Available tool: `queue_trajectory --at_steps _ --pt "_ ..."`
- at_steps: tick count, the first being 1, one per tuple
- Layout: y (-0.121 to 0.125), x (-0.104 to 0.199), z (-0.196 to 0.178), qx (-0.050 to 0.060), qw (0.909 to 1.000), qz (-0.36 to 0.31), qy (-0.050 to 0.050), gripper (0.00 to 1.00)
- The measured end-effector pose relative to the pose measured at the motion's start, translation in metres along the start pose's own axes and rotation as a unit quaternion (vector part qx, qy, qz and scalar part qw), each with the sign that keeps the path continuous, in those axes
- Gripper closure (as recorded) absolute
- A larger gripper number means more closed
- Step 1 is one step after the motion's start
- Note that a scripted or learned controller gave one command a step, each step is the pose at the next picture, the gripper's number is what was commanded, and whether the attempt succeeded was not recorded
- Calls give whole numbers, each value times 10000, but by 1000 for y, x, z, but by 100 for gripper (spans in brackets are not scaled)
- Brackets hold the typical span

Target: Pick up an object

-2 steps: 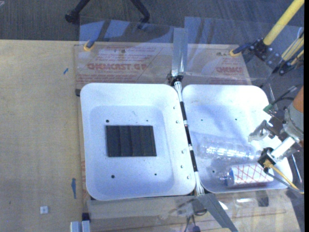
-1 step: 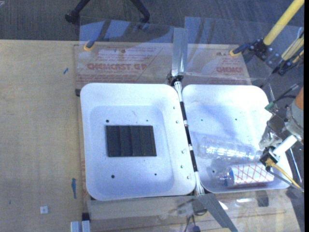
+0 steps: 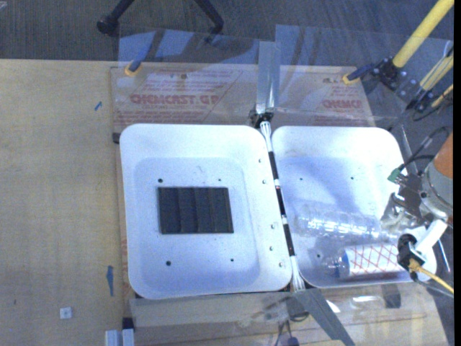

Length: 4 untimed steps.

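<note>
wooden counter (image 3: 57, 193) bears two white bins; left bin (image 3: 144, 157) holds a dark pad (image 3: 195, 210); right bin (image 3: 324, 150) a clear bottle (image 3: 338, 225) and tube (image 3: 367, 259), near the pincer (image 3: 418, 240); pincer's opening cannot be told.

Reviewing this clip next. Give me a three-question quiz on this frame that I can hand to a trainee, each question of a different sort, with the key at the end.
1. True or false: the dark ribbed rectangular block lies in the left bin.
2. Multiple choice: where does the tube with the red lattice print lie? A) on the wooden bench outside the bins; B) at the near right corner of the right bin; C) on top of the dark block.
3. Short answer: what lies just beyond the tube, farther from the camera, in the same bin?

Key: 1 true. 2 B. 3 a clear plastic bottle lying on its side.
</note>
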State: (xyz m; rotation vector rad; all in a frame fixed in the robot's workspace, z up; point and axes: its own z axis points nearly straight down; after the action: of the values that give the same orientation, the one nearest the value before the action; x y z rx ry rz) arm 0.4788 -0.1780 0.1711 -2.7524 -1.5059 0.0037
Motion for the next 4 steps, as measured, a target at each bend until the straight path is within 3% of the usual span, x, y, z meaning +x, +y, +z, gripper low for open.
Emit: queue_trajectory --at_steps 1,2,3,4 --pt "-14 53 -53 -17 10000 -20 -3 100" --pt "-4 66 -5 -1 10000 43 -4 100" --pt "-26 42 -65 -23 9983 -575 -7 100" --pt "-43 82 -51 -4 9968 803 -5 100"
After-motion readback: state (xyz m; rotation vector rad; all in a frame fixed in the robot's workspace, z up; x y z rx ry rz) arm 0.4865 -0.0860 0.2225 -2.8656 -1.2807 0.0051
